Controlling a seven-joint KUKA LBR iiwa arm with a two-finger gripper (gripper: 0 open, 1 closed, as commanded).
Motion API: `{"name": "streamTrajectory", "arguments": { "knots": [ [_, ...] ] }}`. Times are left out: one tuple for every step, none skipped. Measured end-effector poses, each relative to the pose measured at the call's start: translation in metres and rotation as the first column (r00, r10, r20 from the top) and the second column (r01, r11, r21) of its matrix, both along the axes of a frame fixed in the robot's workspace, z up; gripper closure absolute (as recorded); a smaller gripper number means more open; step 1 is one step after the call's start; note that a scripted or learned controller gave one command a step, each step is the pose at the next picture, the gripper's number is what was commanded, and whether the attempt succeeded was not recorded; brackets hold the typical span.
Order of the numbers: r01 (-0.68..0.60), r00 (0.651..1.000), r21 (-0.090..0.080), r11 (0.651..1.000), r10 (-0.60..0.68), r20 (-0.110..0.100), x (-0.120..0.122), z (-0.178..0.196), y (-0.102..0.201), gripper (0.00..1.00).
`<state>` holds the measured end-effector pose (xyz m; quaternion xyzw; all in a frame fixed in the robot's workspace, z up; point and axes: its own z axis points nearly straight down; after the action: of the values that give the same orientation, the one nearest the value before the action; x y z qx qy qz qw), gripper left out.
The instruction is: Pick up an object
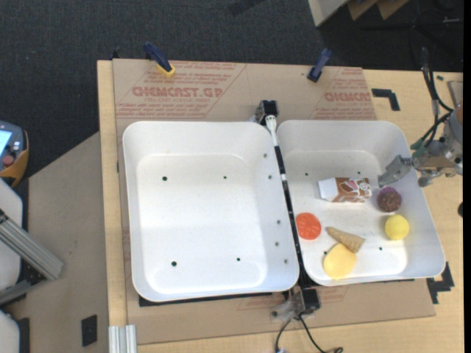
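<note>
The right bin [294, 142] holds several small objects. A white and brown packet [344, 190] lies near its middle, and a dark purple ball [388, 198] sits just right of it. Below these are a yellow ball [397, 227], an orange disc [308, 226], a tan cone [345, 238] and a pale yellow lump [338, 261]. My gripper [405, 179] hangs over the right bin's right side, just above the purple ball in the view. It is open and nothing sits between its fingers. One grey finger [393, 170] angles down to the left.
The left bin [132, 197] lies beside the right one on a cardboard sheet [184, 87]. Blue clamps [159, 59] [319, 65] hold the sheet's far edge. A black clip [266, 111] joins the bins at the back, and cables run along the right side.
</note>
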<state>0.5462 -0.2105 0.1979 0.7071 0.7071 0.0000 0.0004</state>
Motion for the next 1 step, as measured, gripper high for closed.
{"name": "streamTrajectory", "arguments": {
  "knots": [
    [-0.011,1.000,0.000,1.000,0.011,0.011,0.0491,0.0726,0.0801,0.00]
  ]
}}
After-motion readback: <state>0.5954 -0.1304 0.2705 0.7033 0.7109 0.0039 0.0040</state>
